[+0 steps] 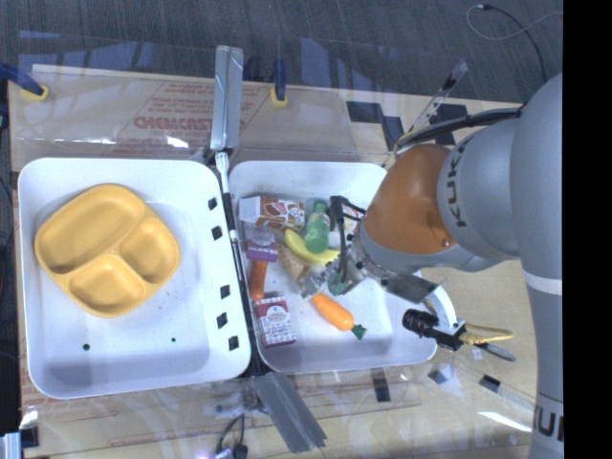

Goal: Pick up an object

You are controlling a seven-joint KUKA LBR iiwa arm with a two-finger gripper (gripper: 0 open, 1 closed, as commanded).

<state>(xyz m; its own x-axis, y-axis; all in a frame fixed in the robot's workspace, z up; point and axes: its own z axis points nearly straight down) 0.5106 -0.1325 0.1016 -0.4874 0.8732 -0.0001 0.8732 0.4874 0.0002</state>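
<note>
Two bins (pixel 57 371); hand (pixel 337 277) hangs over banana (pixel 304 247), perhaps touching, its grip state unclear.

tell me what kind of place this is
Probably a robotics lab bench set up for grasping trials, not a kitchen. A KUKA arm reaches over two white bins: one holds toy food such as a carrot and banana, the other a yellow divided tray.
</note>
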